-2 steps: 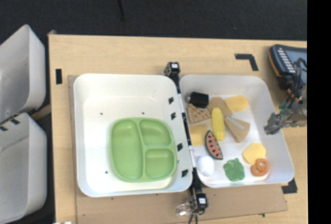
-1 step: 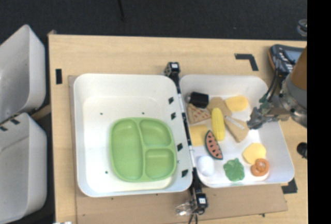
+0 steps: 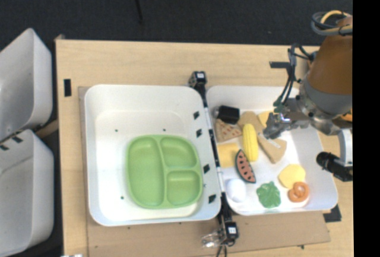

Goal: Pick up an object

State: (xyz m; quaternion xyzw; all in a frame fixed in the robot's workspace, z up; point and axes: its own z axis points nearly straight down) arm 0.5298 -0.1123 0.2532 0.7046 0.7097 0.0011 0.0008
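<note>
Nearest the lens, at the bottom edge: white egg (image 3: 236, 190), green broccoli floret (image 3: 268, 195) and orange ring (image 3: 299, 192) lined along the near wall of the right bin (image 3: 320, 205). Just behind, a yellow lemon-like piece (image 3: 291, 175) and a watermelon slice (image 3: 244, 166) with black seeds. Further in, a corn cob (image 3: 250, 142) lying lengthwise, touching a waffle-like brown piece (image 3: 225, 130) and a yellow cheese block (image 3: 227, 151); a black item (image 3: 228, 113) by the far-left corner. Gripper (image 3: 274, 126) low over the middle of the right bin — right above a tan wedge (image 3: 272, 148) and just beside the corn; fingers too small and dark to judge, so opening cannot be told, and nothing seen clamped between them. Grey arm (image 3: 328, 78) with orange band reaching in from the right. No legible writing or labels anywhere. Left bin (image 3: 101, 107) holding a green sectioned plate (image 3: 163, 171), well apart from the gripper. Black clips (image 3: 198, 78) on the divider between the bins.
</note>
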